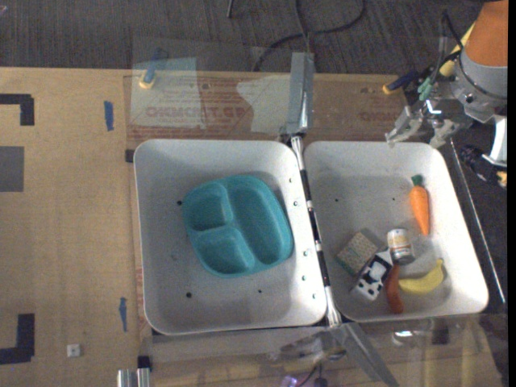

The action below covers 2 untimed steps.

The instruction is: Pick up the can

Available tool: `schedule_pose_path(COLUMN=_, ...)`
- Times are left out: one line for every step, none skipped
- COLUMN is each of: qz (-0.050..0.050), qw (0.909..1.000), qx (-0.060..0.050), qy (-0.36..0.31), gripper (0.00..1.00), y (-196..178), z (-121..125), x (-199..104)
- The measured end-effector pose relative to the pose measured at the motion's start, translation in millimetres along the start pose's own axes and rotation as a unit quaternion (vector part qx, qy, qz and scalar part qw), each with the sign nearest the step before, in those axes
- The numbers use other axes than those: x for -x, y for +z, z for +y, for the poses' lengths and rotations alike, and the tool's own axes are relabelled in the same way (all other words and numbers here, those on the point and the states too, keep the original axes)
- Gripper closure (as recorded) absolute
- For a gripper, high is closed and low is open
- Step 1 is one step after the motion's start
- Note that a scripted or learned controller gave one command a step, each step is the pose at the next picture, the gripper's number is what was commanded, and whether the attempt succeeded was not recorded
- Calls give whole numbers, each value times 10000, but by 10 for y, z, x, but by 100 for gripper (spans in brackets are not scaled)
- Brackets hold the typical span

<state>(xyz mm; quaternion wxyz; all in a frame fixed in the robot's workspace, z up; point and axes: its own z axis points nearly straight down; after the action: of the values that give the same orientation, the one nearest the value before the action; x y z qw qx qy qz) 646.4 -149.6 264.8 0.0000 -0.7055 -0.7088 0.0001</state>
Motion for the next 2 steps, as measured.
schedule_pose_path(qz=0, qw=10000, qx=3, qy=-72, gripper=0, y=913, z=-896, x=198)
schedule_pose_path(qz=-4, qw=9986, qx=14, qy=526, gripper=0, y=1707, z=-1151, x=17)
